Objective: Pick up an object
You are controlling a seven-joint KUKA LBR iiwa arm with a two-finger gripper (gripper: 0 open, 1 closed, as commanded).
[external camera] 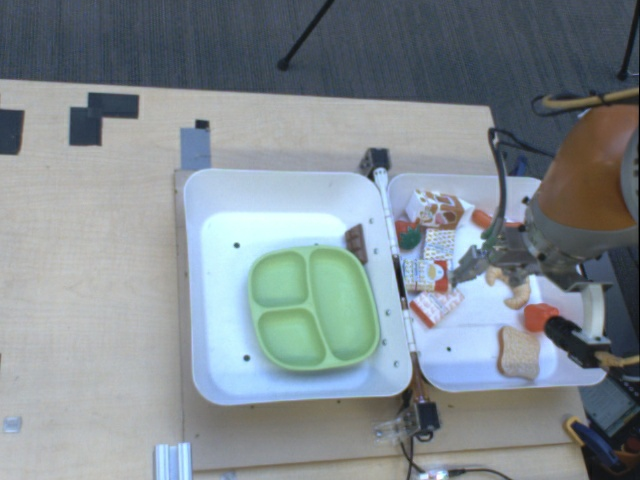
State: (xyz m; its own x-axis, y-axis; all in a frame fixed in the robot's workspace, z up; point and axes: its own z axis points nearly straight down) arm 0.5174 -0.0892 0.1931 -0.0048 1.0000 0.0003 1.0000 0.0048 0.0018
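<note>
Tool (470,265) hovers mid right bin (470,363) (toys crowd its left edge)

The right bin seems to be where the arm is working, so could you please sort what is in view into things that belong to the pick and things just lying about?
Belongs to the job:
- gripper
- right bin
- printed cartons
- bread slice
- orange piece

Just lying about:
- left bin
- green divided plate
- brown piece

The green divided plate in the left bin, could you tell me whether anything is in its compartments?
Empty. All three compartments of the green divided plate show bare green surface, and the small brown piece lies outside it on the left bin floor, near the plate's upper right rim.
</note>
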